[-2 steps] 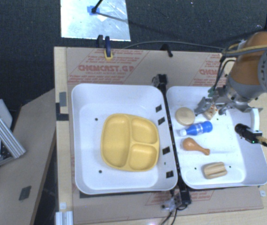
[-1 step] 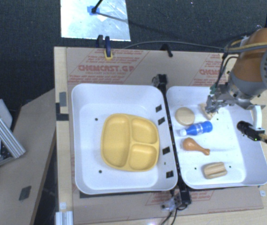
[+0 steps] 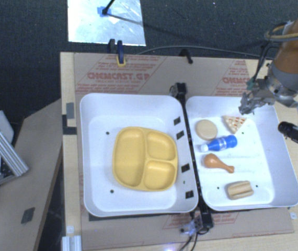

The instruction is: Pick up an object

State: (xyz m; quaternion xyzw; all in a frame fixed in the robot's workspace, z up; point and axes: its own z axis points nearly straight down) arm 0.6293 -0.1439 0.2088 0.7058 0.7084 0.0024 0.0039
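Camera view: gripper (image 3: 245, 107) hangs over the far part of the right bin (image 3: 282, 156), just beside the pizza slice (image 3: 235, 123); whether it is apart or together, I cannot tell; nearer lie a round cookie (image 3: 206, 129), blue bottle (image 3: 219, 144), drumstick (image 3: 218, 163) and bread roll (image 3: 239, 189); left bin (image 3: 94, 156) holds a yellow divided tray (image 3: 145, 158).

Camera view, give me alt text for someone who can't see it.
The gripper hovers by a pizza slice toy in the right bin, which also holds a cookie, blue bottle, drumstick and bread roll. The left bin holds a yellow divided tray.
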